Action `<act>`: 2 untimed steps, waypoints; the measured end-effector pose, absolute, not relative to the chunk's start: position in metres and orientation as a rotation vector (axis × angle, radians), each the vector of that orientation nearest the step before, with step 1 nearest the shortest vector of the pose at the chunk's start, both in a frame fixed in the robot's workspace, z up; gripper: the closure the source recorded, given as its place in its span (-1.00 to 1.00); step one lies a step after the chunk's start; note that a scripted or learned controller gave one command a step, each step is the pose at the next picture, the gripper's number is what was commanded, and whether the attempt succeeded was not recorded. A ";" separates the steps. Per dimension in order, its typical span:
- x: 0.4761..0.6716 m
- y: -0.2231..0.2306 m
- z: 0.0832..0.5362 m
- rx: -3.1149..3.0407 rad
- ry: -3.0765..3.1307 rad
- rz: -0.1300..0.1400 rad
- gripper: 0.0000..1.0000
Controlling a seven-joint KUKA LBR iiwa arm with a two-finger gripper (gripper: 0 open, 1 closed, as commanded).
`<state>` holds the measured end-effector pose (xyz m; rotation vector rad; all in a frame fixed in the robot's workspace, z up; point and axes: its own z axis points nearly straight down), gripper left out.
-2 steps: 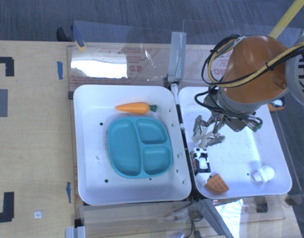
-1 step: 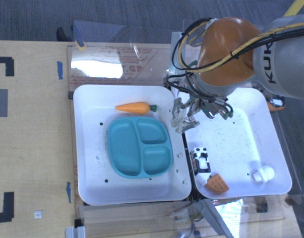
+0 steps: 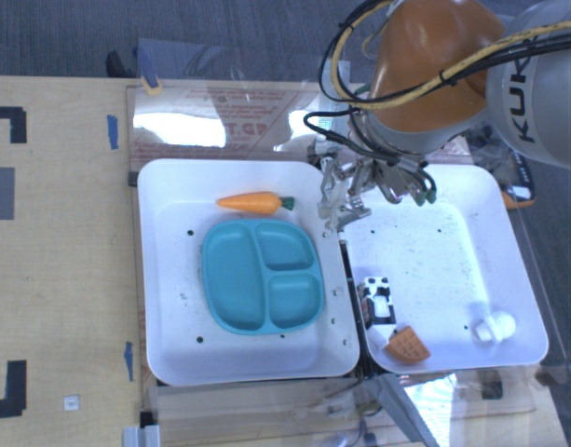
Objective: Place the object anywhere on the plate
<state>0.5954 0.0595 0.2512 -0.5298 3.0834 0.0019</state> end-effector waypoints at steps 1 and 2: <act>0.541 0.035 0.184 -1.116 2.937 0.003 1.00; 0.485 0.087 0.185 -1.412 2.804 0.003 1.00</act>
